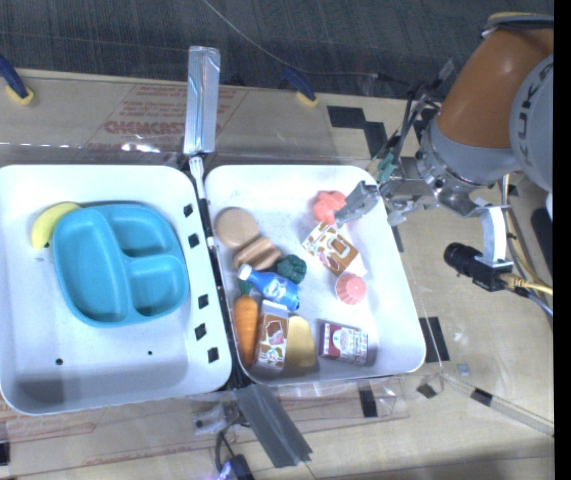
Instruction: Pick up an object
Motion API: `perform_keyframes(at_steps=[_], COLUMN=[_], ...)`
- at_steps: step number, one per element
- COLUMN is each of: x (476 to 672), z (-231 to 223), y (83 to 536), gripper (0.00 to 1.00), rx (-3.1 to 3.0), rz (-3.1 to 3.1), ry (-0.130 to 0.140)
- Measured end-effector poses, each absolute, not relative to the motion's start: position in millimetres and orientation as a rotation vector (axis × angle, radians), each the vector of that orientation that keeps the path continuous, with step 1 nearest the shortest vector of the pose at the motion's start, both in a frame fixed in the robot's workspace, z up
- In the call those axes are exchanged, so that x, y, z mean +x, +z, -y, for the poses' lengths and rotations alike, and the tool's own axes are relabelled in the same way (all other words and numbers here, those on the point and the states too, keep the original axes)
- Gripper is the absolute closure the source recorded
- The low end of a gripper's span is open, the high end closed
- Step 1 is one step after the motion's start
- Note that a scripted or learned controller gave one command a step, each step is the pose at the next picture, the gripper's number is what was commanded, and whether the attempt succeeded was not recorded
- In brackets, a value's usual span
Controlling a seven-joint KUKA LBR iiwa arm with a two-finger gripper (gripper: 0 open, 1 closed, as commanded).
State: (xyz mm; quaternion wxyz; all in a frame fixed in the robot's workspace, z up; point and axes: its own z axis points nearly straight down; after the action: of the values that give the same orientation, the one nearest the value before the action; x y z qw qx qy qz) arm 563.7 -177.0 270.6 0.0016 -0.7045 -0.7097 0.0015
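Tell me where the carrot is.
The carrot lies in the right bin, against its left wall near the front, just below the blue carton and beside a snack packet.

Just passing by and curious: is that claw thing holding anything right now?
Gripper: at the right bin's upper right rim, beside a pink toy; holding or not cannot be told.

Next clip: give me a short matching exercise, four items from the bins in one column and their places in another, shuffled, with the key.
Things:
1. banana
2. carrot
3. blue tray
4. gripper

Places:
A. middle of the left bin
B. upper right rim of the right bin
C. left bin, tucked against the tray's upper left corner
D. right bin, near its left wall, lower half

Pairs: 1-C, 2-D, 3-A, 4-B
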Motion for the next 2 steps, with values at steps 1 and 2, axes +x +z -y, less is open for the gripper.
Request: perform_keyframes(at_steps=[1, 2], x=[579.3, 581.2], z=[162, 125], y=[308, 375], gripper=[0.0, 0.0], rx=[-2.109, -2.05], rz=[2.33, 2.386], ry=[0.001, -0.003])
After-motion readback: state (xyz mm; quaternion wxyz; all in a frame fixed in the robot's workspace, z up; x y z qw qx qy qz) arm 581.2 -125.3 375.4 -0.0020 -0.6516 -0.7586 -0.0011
